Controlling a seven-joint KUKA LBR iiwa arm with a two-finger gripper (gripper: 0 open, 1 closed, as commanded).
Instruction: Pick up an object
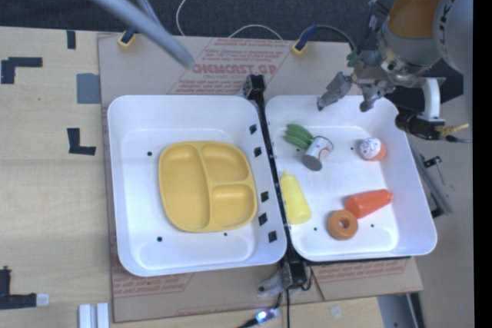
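Observation:
My gripper hangs over the far edge of the right bin, its two fingers spread open with nothing between them. Below it in that bin lie a green vegetable, a small grey can on its side, and a white and red ball-like toy. Nearer the front are a yellow piece against the divider, an orange carrot and a brown doughnut. The gripper is above and behind all of them, touching none.
The left bin holds a yellow divided plate. A black clip strip runs between the bins. Cables and a grey hose cross the back of the bench. The arm's orange band is at the upper right.

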